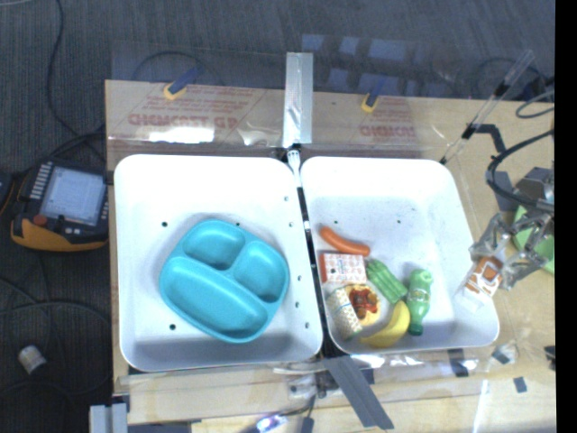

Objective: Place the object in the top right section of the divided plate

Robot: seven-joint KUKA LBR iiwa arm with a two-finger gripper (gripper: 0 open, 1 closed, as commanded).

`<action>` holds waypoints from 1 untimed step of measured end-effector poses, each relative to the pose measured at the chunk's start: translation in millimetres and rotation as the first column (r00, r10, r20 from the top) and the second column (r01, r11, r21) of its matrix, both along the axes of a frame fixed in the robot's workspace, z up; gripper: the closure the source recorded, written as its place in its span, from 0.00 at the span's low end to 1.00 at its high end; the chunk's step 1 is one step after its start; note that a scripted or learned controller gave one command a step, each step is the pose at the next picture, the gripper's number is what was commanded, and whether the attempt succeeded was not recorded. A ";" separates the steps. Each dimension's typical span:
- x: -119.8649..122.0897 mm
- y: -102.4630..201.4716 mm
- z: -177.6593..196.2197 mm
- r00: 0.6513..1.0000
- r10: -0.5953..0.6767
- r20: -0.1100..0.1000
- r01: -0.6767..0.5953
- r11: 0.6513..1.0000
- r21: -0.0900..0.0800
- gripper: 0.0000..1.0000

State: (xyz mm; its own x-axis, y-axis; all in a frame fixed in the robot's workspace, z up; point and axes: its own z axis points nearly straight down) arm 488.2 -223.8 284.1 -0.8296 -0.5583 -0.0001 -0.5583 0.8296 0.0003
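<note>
Overhead, at a slant, two shallow white bins sit side by side on a wooden counter [397, 120]. The left bin [144, 197] holds a blue divided plate [224, 278], lying flat, with one long section toward the near-left and two smaller sections on the far-right side. All three sections are bare.

The right bin [397, 188] holds a cluster of toy foods in its near half. An orange carrot [344, 240] lies nearest the divider between the bins. Just below it is a small white and red carton [343, 266]. A green pickle [387, 280] lies beside the carton, and a green bottle [418, 299] stands at the right of the group. A yellow banana [389, 328] curves along the near edge, touching a red and white packet [353, 302].

My arm and claw I cannot make out here, so whether the claw is wide or narrow I cannot tell. Beyond the right bin's edge, clutter and cables [518, 152] lie on the counter.
</note>
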 end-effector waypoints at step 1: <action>14.1 0.2 -150.2 0.978 0.210 -0.002 -0.210 0.978 0.000 1.00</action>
